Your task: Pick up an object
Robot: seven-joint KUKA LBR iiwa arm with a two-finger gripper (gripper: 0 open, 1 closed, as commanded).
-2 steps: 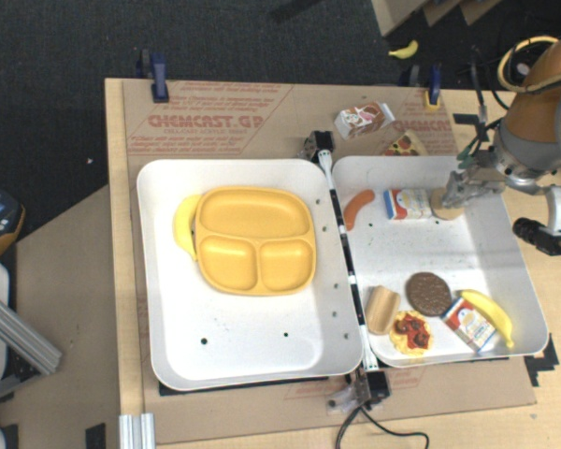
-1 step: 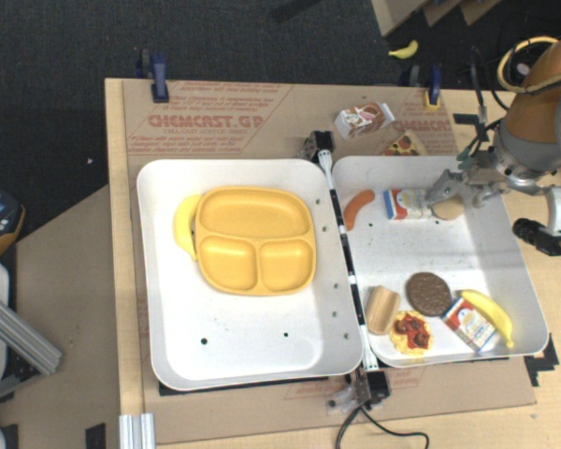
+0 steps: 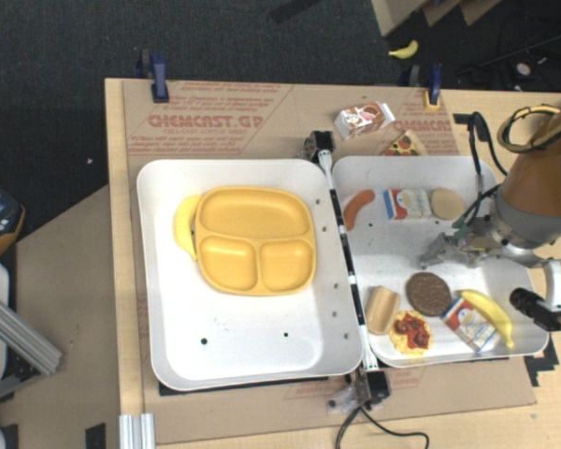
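The left bin (image 3: pixel 168 344) holds a yellow divided plate (image 3: pixel 255 239) with three compartments, lying a little above the middle of the bin. A yellow curved piece (image 3: pixel 183 224), maybe a toy banana, shows from under the left edge of the plate and touches it.

The right bin (image 3: pixel 360 171) holds several toy foods. Near its upper left corner lies a red sausage (image 3: pixel 357 208), tilted. Beside it, to the right, lies a small carton (image 3: pixel 407 203), and next comes a round beige bun (image 3: pixel 446 203), just beside the carton. In the lower part of the bin there is a tan bread piece (image 3: pixel 382 308), a pizza slice (image 3: pixel 411 332) with red topping, and a dark brown patty (image 3: pixel 429 293) above it. To the right of the patty a small box (image 3: pixel 468 325) lies beside a yellow banana (image 3: pixel 489 312), and they touch.

The gripper (image 3: pixel 445 249) hangs over the middle of the right bin, between the bun and the patty, on the arm (image 3: pixel 535 195) that comes from the right. Its fingers point to the left and appear spread a little, with nothing between them.

Behind the bins, on the bench (image 3: pixel 215 120), lie a small pink and white pack (image 3: pixel 365 119) and a pizza slice card (image 3: pixel 407 145).
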